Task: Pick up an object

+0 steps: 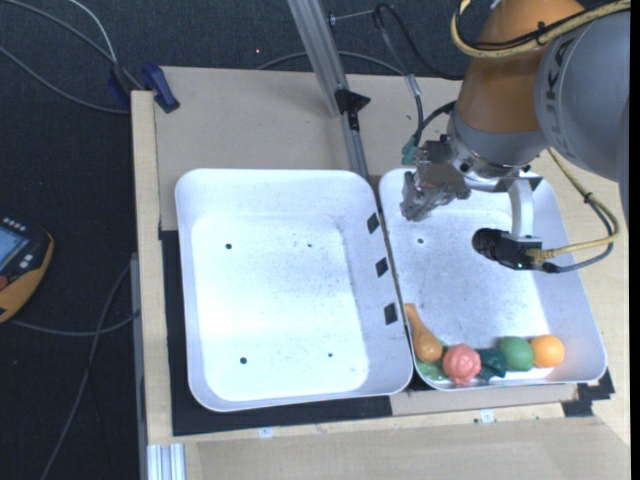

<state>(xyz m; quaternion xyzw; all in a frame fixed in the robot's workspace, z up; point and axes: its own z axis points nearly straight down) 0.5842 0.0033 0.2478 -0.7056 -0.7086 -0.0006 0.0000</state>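
My gripper [417, 204] hangs over the far left part of the right bin [480, 288], close to the bin's back wall. Nothing shows beneath it but the bin's bare floor. Along the near edge of that bin lie several small toys: an orange carrot-shaped piece [422, 335], a pink ball [461, 362], a teal piece [493, 366], a green ball [516, 353] and an orange ball [548, 349]. They sit well in front of the gripper, toward the camera.
The left bin [270, 288] lies beside the right one, with black clips [381, 266] on the divide between them. A metal pole [325, 53] slants up behind the bins. A black cylinder [503, 247] with a yellow cable hangs off the arm over the right bin.
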